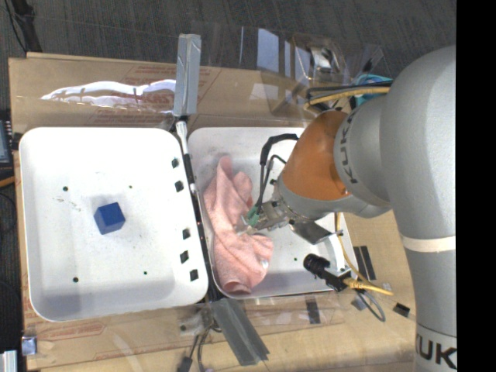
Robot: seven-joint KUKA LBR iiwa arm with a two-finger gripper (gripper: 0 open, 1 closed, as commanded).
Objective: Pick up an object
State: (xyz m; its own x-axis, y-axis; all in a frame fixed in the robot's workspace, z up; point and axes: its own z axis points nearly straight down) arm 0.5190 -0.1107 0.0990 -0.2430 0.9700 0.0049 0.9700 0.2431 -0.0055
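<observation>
A: Gripper (254,220) first: where does it sit?

B: It sits low in the right bin (310,281), its tip right on the pink cloth (232,231), about halfway along the cloth's right edge.

A: And the fingers, spread or pressed together?

B: That cannot be told. The metal tip is small and partly lost against the cloth's folds, and no cloth shows clearly pinched between anything.

A: How does the cloth lie?

B: It is crumpled in a long strip down the left side of the right bin, beside the wall shared with the other bin. Its lower end bunches near the bin's front edge.

A: What is behind the gripper?

B: The orange band (314,169) sits just above the wrist, then the grey arm (411,146) runs off to the right. A black cable (271,147) loops by the band.

A: The other bin?

B: The left bin (46,208) holds a blue cube (110,217), left of centre, well apart from the gripper.
</observation>
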